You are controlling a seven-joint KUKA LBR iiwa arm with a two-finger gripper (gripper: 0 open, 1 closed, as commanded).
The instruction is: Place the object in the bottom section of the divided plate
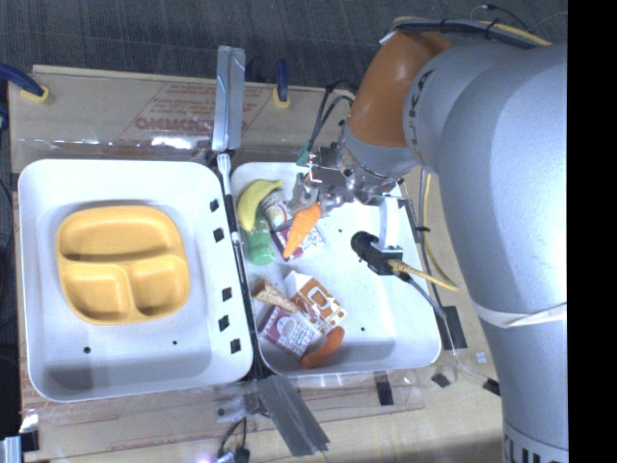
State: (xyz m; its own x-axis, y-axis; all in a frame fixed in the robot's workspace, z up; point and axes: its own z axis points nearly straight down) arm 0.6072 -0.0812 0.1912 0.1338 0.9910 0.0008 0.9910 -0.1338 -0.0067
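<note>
Camera view is showing the gripper (323, 193) hanging over the far part of the right bin (410, 340), just beside an orange carrot (302, 225); whether its fingers are gripping anything cannot be told. That carrot, the likely object, is lying tilted on a wrapper beside a banana (253, 201). It is looking light, stiff and smooth, probably plastic; gripping across its thick middle seems safest. The yellow divided plate (122, 261) is waiting in the left bin (39, 355).
</note>
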